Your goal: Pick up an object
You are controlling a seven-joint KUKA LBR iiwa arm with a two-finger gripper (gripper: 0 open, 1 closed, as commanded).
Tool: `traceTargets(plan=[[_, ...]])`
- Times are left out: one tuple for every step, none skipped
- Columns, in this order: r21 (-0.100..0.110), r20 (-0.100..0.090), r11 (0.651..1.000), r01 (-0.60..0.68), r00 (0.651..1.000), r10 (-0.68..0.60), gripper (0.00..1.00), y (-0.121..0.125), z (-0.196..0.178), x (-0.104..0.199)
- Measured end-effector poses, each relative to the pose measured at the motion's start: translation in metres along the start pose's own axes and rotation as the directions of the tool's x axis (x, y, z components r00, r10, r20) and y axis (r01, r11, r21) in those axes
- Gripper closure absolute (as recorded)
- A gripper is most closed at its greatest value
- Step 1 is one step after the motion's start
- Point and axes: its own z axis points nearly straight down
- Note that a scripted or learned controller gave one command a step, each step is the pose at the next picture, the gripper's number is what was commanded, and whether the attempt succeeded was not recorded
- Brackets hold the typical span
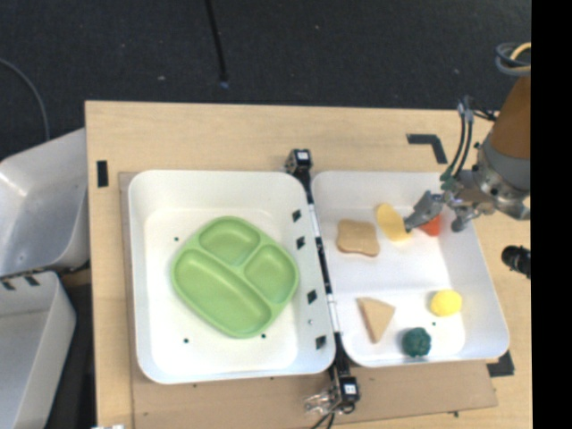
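Camera view | my gripper (435, 214) hovers in the right bin (474, 275), whether clenched or released I cannot tell | orange piece (432, 227) just beneath it, beside a yellow piece (391, 221)

No legible text, labels, brands or numbers on bench, bins or objects

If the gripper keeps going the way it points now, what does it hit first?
Most likely the yellow oval piece: the gripper points left toward it, a small orange-red object beside its tip. Height is unclear from above.
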Motion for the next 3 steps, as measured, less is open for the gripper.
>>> traceTargets(plan=[[-0.013, 0.003, 1.0, 0.003, 1.0, -0.003, 0.0, 0.003, -0.008, 0.0], [-0.011, 0.003, 1.0, 0.002, 1.0, -0.002, 0.0, 0.011, 0.037, 0.0], [-0.008, 0.003, 1.0, 0.0, 1.0, 0.0, 0.0, 0.015, 0.1, -0.002]])
